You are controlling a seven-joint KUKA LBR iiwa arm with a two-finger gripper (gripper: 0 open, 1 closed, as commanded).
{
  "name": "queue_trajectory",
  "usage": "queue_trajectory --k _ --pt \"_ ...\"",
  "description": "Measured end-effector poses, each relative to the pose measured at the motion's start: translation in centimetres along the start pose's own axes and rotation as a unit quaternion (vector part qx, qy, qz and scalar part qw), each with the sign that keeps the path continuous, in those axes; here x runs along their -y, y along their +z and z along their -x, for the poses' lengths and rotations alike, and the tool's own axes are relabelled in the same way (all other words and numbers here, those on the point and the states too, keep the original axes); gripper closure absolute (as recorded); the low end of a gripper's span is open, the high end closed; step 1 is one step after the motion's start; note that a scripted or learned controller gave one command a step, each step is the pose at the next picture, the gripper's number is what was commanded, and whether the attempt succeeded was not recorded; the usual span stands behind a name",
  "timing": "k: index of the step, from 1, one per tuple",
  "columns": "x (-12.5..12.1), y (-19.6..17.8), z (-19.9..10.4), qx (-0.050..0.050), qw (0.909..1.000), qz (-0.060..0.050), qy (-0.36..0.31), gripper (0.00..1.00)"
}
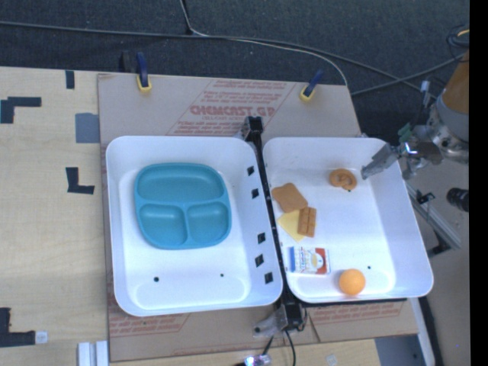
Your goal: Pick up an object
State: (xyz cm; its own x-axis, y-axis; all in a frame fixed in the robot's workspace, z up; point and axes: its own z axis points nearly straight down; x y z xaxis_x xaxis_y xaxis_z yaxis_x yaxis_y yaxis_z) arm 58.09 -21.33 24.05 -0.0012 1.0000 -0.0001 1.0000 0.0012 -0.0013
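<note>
Dark carpet surrounds the worktop (46, 204), where 2 clamped bins sit together; the gripper (375, 166) hangs released, grasping nothing, over the right bin's (396, 227) far edge beside the small brown pastry (343, 178), likely its target.

A light wooden bench top (46, 227) fills the left side of the frame, marked with dark tape pieces (76, 181) in angular shapes. On it lies a brown cardboard sheet (229, 105) with red printing, held at its upper edge by two clamps with yellow tips, one at upper left (142, 73) and one at upper centre-right (310, 88). Across the top of the frame runs dark carpeted floor (305, 14), crossed by thin cables (252, 40). Lighting is even and soft, without hard shadows.
</note>
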Motion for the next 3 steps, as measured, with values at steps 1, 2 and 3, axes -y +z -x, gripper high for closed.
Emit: queue_trajectory --k 1,2,3 --pt "0.2 4.5 -0.7 0.000 1.0000 -0.002 0.000 0.00" --pt "0.7 10.9 -0.6 0.000 1.0000 -0.003 0.000 0.00" --pt "0.7 15.8 -0.6 0.001 1.0000 0.001 0.000 0.00"
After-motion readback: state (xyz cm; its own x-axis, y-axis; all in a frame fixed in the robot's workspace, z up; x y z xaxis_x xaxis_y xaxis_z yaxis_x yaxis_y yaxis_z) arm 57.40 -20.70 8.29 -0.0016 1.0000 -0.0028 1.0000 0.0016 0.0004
